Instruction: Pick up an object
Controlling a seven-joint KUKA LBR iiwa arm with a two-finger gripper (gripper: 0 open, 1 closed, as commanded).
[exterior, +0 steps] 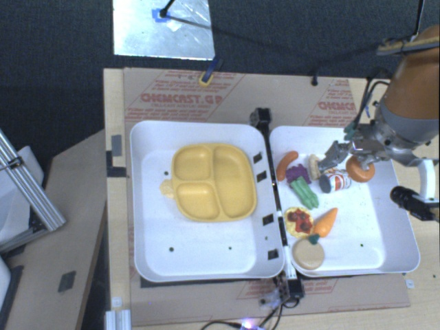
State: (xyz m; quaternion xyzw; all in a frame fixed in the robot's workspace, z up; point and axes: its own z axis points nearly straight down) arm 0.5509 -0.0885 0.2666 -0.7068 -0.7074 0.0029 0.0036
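Nearest the lens, below the gripper (331, 158) and well apart from it: a round tan disc (308, 254) lying flat by the near wall of the right bin (395, 253). Just above the disc, closer to the gripper but still apart from it: an orange carrot (326, 221) with its green end toward the disc, touching a yellow piece topped with red (298, 219).

Crowded close around the gripper. Just below it, a red-and-white can (336, 181) on its side. To the view-left, a small cream piece (315, 163) just beside the tip, then a purple toy (298, 173) with a green vegetable (305, 195) running down from it, then a reddish sausage (286, 164) nearest the divider. To the view-right, tucked against the gripper's underside, a round orange piece (360, 170); touching or merely behind, cannot tell. Grip state likewise cannot be told: too small and blurred, and nothing clearly seen clamped.

Tilted downward and to the view-left, over the far middle of the right bin, with the grey wrist and orange band behind it at the view's right.

Open white floor to the view-right and below the can, reaching to the right bin's near and outer walls. Across the divider, well to the view-left, a yellow three-compartment plate (212, 182) in the middle of the left bin (148, 253), with bare floor all round it.
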